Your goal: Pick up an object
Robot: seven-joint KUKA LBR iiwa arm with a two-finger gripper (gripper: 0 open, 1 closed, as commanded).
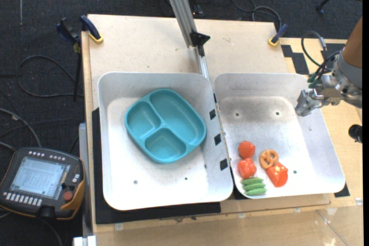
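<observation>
Arm (353,60): comes in from the right side, grey body, parked over the right edge of the right bin.
Gripper (304,104): sits just above the right bin's upper right wall, well apart from the food pieces. Nothing is between the fingers as far as I can see.
Fingers: honestly can't tell if they're spread or closed, too small and blurry from this angle.
Right bin (259,106): shallow white one, all the small stuff is bunched at its lower front part.
Tomato (246,149): small red round piece, top left of the cluster.
Red pepper (247,168): just below the tomato, nearly touching it.
Pretzel (268,158): brown twisty thing, right of the tomato.
Red wedge (278,174): orange-red chunk, touching or just under the pretzel.
Green beans (253,185): green pod piece at the very front, just below the red pepper.
Left bin (115,106): also white, holds the tray.
Teal tray (165,125): three-compartment plate, lying flat and turned at an angle, roughly mid-bin.
Teach pendant (40,181): on the floor at lower left, screen lit.
Metal pole (179,0): slants down from the top to the gap between the bins.
</observation>
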